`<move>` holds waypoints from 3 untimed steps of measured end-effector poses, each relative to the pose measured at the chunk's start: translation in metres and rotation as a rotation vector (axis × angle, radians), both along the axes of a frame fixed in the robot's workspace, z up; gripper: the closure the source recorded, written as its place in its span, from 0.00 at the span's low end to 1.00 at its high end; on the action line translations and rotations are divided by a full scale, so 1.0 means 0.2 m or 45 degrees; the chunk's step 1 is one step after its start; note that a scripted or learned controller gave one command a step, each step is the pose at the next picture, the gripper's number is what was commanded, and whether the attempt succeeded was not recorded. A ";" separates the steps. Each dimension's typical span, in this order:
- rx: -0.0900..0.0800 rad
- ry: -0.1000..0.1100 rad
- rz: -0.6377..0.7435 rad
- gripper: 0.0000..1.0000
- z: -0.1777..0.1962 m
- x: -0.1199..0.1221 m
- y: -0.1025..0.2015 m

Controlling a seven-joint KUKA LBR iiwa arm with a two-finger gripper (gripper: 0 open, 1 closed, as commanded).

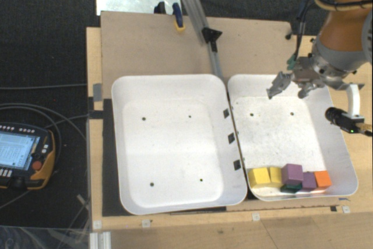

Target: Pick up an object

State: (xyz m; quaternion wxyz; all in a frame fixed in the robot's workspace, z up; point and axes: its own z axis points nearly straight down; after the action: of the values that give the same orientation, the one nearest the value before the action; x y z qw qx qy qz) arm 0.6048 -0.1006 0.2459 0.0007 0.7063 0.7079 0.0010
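The pincer hung over the far edge of the right bin, its two fingers spread apart with nothing between them, well away from the blocks. Those lay crowded along the bin's near wall: a yellow block with a second yellow one touching it, a purple block, a dark green block tucked low in front, a smaller purple piece and an orange block. The risk, as I judged it, lay in that crowding: a finger coming down between neighbours could land on top of a block, or shove the row against the wall instead of closing round one. The wall itself left little room for a finger on the near side (the green block looked hardest to reach). The orange block at the row's end seemed the freest target. The left bin beside it showed bare white floor with a few dark dots. Both bins sat on the desk.
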 end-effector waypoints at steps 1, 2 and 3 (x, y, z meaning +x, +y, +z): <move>-0.003 0.004 -0.009 0.00 -0.03 -0.24 -0.21; -0.006 -0.014 0.005 0.00 0.58 0.03 -0.29; 0.003 0.009 0.006 0.00 0.33 -0.52 0.04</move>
State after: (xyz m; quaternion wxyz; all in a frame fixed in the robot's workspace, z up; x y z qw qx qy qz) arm 0.5003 -0.0919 0.3114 -0.0025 0.7046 0.7096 -0.0006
